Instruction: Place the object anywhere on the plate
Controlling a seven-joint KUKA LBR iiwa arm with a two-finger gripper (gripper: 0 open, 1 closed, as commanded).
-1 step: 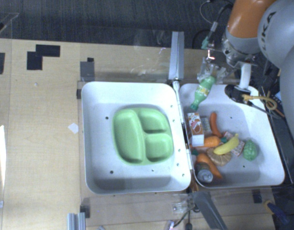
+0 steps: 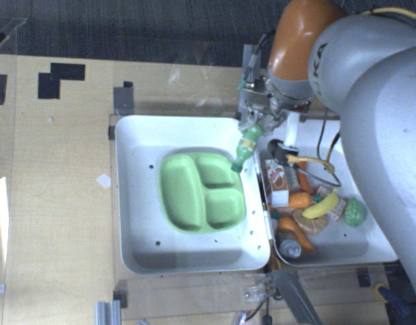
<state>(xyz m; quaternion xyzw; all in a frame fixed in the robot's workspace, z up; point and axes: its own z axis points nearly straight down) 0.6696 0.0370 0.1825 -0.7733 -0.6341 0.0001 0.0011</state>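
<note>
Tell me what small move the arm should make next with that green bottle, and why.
Probably shift a little toward the camera view's left, then release. The green bottle hangs from the tool over the left bin's right wall, its lower end just at the edge of the green plate. Let go here, it could land on the bin floor or rim rather than the plate.

tool [image 2: 252, 128] gripping green bottle [image 2: 244, 147], above green plate [image 2: 201, 191]

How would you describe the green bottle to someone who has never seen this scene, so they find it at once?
Start at the left white bin, which holds the green divided plate. Go to the plate's upper right corner, under the tool. The small green bottle hangs there tilted between the tool's fingers, apart from the pile of items in the right bin.
</note>
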